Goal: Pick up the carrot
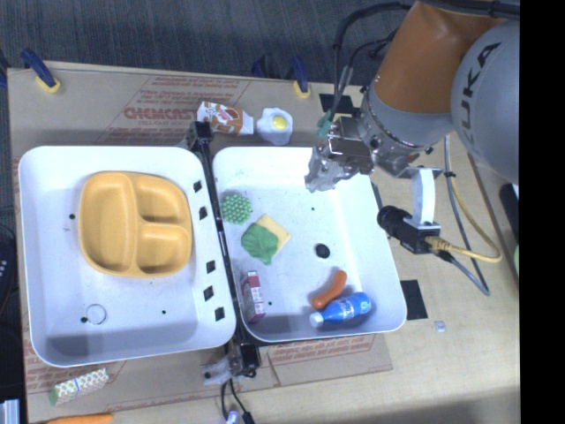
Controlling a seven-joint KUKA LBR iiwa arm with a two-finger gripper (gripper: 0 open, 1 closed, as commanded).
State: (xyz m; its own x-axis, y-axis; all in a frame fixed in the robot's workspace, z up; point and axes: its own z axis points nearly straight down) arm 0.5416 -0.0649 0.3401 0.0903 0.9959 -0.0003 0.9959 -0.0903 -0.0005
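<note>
The carrot (329, 290) is a small orange piece lying at a slant near the front right of the right bin (291, 162), just above a blue bottle (344, 311). My gripper (323, 176) hangs over the bin's back right part, well behind the carrot and apart from it. Nothing shows between its fingers.
The right bin also holds a green studded ball (236, 208), a green and yellow piece (265, 238), a small red packet (253, 295) and a dark spot (322, 252). A yellow divided plate (135, 222) lies in the left bin (53, 325). Small items (275, 124) sit behind the bins.
</note>
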